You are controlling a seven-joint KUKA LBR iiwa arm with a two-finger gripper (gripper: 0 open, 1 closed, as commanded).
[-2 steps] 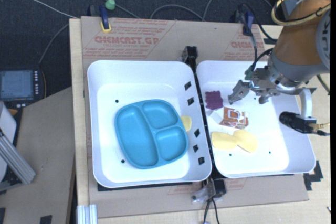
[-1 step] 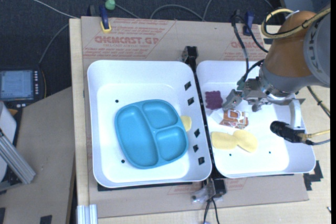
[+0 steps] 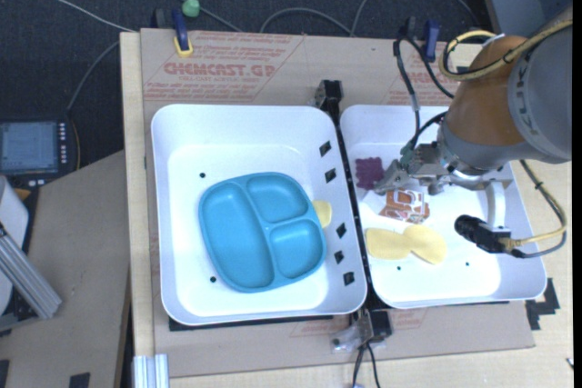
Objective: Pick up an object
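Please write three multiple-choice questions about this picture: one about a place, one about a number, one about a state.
1. Where does the blue tray lie?
A. left bin
B. right bin
C. on the cardboard

2. How many compartments has the blue tray?
A. one
B. three
C. six

3. How does the pale yellow piece in the right bin lie?
A. flat on the bin floor
B. standing on the rim
C. on top of the blue tray

Answers: 1 A, it fills the left bin; 2 B, its ridges divide it in three; 3 A, it lies flat, below the red and white packet.

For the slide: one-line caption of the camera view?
Gripper over red-and-white packet in right bin; blue divided tray in left bin.
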